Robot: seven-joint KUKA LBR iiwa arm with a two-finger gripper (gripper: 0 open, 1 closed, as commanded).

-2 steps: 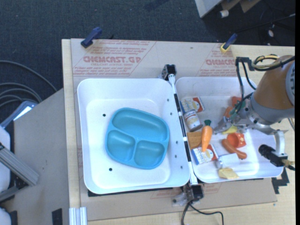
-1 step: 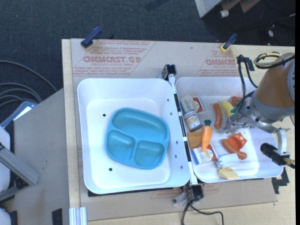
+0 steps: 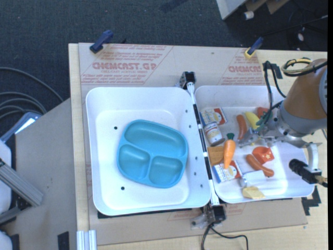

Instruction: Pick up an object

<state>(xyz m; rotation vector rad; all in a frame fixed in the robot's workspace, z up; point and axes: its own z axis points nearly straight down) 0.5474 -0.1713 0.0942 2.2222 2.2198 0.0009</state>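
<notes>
The right bin [image 3: 291, 189] holds several small toy foods. An orange carrot [image 3: 229, 152] lies near its left side, with a small can [image 3: 212, 134] and a printed box [image 3: 214, 115] beside it. A red-brown sausage [image 3: 241, 125] and a yellow piece [image 3: 252, 120] lie toward the back. A red pepper [image 3: 263, 153] and a second sausage [image 3: 258, 164] lie in the middle. My gripper [image 3: 253, 136] hangs low over the bin's middle, just above the red pepper and right of the first sausage. Nothing is seen held in it.
The left bin [image 3: 104, 108] carries a blue divided plate [image 3: 152, 153]. A printed card [image 3: 226, 172] and a pale yellow piece [image 3: 253, 192] lie at the right bin's front. The arm's orange band [image 3: 307, 98] and cables [image 3: 276, 82] overhang the bin's right side.
</notes>
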